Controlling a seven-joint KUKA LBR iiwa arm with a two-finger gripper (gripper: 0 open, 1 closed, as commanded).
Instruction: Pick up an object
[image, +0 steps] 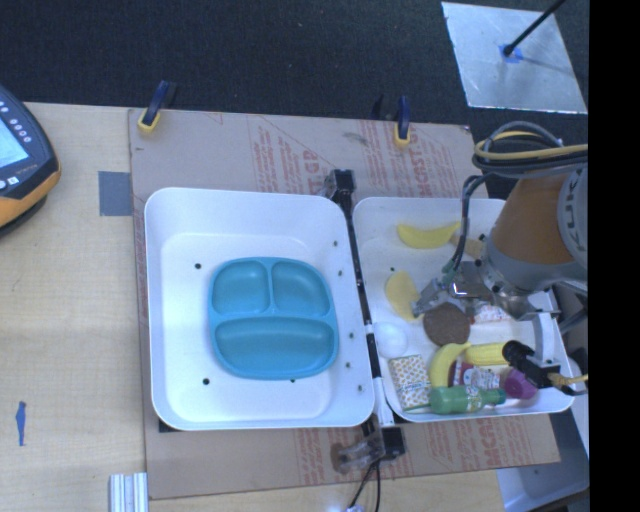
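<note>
My gripper (447, 297) reaches down into the right bin (372, 240), its metal fingers just above a round brown cookie-like disc (446, 325). Nothing shows between the fingers. Around it lie a yellow banana piece (428, 235) at the back, a pale yellow slice (401, 293) to the left, a yellow banana (443, 362) in front, a white ball (394, 340), a cracker packet (409, 378), a green bottle (462, 400) and a purple item (520, 385).
The left bin (170, 300) holds a blue divided plate (273, 318). A black clamp (341, 184) sits between the bins at the back. An orange-and-grey pendant (20, 150) lies at the bench's far left. Cables (520, 145) loop above the arm.
</note>
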